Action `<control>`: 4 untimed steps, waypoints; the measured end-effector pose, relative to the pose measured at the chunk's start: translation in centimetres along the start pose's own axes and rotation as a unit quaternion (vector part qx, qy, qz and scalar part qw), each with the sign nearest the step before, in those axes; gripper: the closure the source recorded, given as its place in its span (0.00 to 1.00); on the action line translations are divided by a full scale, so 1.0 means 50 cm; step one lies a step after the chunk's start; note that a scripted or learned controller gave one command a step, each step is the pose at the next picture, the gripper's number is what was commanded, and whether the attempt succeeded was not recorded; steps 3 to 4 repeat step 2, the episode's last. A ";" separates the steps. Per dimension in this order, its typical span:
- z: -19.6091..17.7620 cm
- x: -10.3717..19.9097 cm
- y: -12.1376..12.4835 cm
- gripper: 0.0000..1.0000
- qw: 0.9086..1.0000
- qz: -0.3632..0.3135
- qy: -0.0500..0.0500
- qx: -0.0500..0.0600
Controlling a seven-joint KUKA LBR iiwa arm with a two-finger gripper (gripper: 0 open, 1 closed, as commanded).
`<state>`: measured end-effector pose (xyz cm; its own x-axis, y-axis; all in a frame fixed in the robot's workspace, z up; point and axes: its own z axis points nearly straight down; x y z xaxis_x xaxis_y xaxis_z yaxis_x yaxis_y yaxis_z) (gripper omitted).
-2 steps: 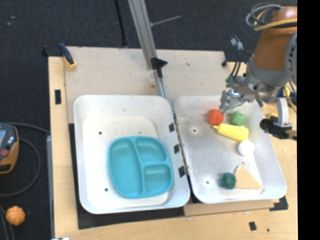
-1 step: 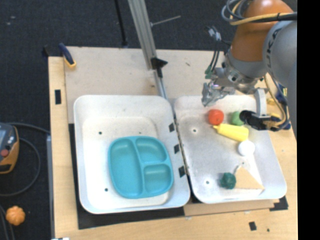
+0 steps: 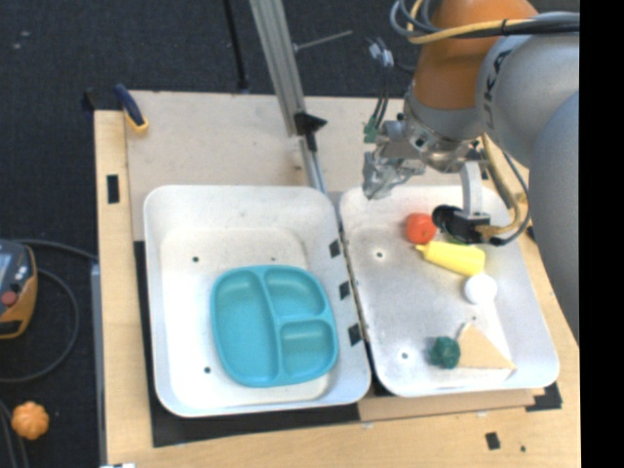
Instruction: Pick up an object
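Pincer (image 3: 377, 185) — grip state unclear | over right bin (image 3: 390, 359) back-left rim | orange ball (image 3: 420, 228) near — bare floor between

One fixed camera looks down at a slant over both shallow white plastic bins (image 3: 175, 213), the grey arm (image 3: 526, 76) entering from the right

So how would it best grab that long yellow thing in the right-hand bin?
Probably across the middle of the long yellow plastic object, coming straight down from above. It lies flat, running left to right, so its narrow width suits two fingers closing on its long sides. The small orange ball sits close by its left end, so the middle looks safer.
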<state>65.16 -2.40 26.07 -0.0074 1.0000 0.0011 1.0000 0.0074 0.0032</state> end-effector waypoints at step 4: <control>0.008 0.209 0.028 1.00 1.000 0.000 0.000 0.000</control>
